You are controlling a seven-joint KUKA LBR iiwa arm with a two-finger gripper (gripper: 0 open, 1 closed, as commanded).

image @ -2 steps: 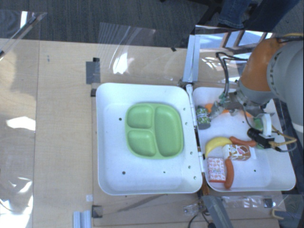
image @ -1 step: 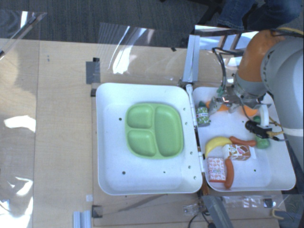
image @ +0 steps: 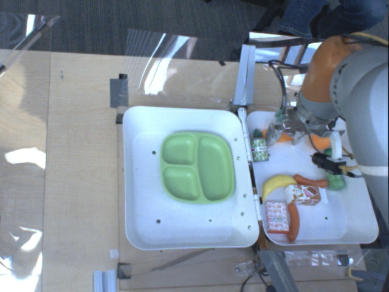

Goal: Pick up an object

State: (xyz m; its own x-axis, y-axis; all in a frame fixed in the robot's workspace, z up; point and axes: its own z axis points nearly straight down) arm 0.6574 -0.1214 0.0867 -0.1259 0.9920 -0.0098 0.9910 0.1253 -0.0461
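Banana (image: 276,184) among sausage (image: 294,221), carton (image: 276,216).

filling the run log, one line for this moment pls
phase: reaching | tool: low in right bin, far end | banana: untouched | green plate: left bin

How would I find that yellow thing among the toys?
Look at the right-hand white bin, the one the arm reaches into. Near its left wall, about halfway down, lies a banana. It is the only yellow, curved piece; the sausage below it is reddish-orange, and the carton beside it is white and brown.
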